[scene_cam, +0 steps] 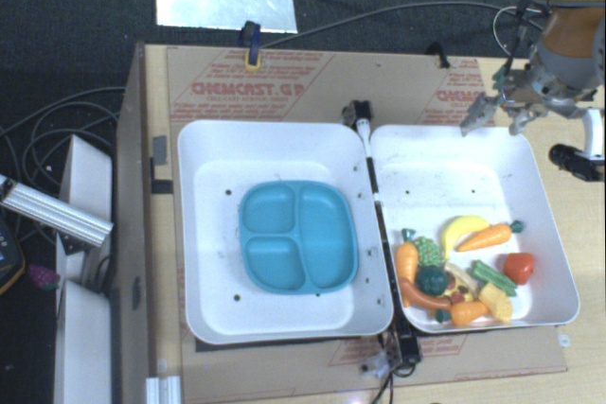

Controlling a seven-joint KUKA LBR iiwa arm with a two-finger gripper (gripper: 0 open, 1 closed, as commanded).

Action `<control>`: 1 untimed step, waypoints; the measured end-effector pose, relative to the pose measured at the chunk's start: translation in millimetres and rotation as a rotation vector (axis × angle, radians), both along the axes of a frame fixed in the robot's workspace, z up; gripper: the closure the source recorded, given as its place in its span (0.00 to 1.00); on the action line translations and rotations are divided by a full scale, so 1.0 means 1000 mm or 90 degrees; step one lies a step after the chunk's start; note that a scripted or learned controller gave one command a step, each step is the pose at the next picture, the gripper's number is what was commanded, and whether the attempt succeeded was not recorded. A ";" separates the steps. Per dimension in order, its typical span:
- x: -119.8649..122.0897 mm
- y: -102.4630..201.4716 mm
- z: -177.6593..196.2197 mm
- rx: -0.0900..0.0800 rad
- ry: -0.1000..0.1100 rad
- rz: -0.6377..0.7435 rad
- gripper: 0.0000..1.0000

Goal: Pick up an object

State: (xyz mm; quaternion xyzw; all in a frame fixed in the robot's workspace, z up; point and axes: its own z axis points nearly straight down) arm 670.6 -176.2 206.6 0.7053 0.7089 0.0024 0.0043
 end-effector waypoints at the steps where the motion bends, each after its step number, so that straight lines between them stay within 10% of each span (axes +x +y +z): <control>1: -0.066 -0.007 -0.036 0.001 0.006 -0.002 0.00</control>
